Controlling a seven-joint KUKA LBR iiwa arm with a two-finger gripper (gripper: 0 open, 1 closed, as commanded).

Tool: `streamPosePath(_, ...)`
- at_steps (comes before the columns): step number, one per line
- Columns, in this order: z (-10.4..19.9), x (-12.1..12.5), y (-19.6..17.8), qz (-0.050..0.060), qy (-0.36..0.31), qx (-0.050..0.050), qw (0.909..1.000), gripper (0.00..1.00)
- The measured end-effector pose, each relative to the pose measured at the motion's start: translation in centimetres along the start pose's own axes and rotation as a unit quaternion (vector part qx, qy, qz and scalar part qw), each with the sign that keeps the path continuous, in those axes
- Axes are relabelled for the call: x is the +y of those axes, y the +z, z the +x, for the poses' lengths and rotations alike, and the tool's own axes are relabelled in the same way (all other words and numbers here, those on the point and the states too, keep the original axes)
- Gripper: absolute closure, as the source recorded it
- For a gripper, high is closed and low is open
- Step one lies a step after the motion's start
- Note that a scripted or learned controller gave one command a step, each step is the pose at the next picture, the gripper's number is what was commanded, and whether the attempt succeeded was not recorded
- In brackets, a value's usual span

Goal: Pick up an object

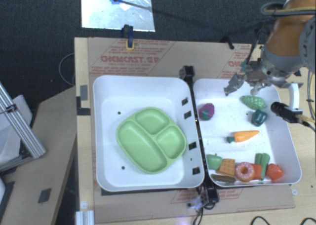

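Observation:
The right white bin [286,142] holds the toy food. A purple piece [206,111] lies at its left side. Near the far right are a light green leafy piece [254,102] and a dark green pepper [258,117]. An orange carrot [244,136] lies in the middle. Along the front wall sit a green apple [214,161], a waffle [227,167], a pink donut [244,171], a green piece [262,159] and a red tomato [275,171]. My gripper [243,90] hangs open over the bin's far edge, just left of and above the leafy piece, holding nothing.
The left white bin [111,95] holds a light green divided plate [150,140]. A black divider with clips [191,120] runs between the bins. A shiny foil sheet [117,1] lies beyond the bench, and a metal frame [17,125] stands at the left.

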State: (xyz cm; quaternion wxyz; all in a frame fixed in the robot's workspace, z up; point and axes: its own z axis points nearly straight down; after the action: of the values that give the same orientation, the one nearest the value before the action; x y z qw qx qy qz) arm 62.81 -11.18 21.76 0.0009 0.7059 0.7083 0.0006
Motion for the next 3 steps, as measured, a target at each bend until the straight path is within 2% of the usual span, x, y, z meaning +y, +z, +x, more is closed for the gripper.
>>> streamPosePath(1,0.9,-0.1,5.7,0.002,-0.001,0.0,1.0,0.0)
streamPosePath(3,0.5,0.1,13.2,-0.002,0.002,-0.002,1.0,0.0)
